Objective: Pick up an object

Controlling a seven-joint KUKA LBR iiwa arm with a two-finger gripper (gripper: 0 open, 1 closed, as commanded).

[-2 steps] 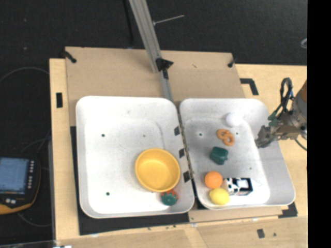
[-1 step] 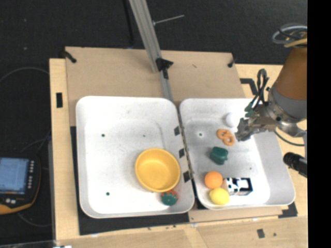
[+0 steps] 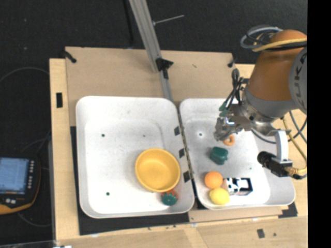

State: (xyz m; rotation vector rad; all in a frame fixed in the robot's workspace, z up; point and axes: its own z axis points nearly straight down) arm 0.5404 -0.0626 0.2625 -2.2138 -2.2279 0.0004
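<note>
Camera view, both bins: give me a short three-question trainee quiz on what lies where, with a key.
1. True or false: the yellow bowl sits in the right bin.
2. Which thing lies nearest the gripper? A) the green block B) the lemon C) the black-and-white box
3. Fill in: the orange lies just above the ____ in the picture.

Key:
1. False. It sits in the left bin, with a small red-and-green thing beside its lower rim.
2. A.
3. Lemon.
</note>
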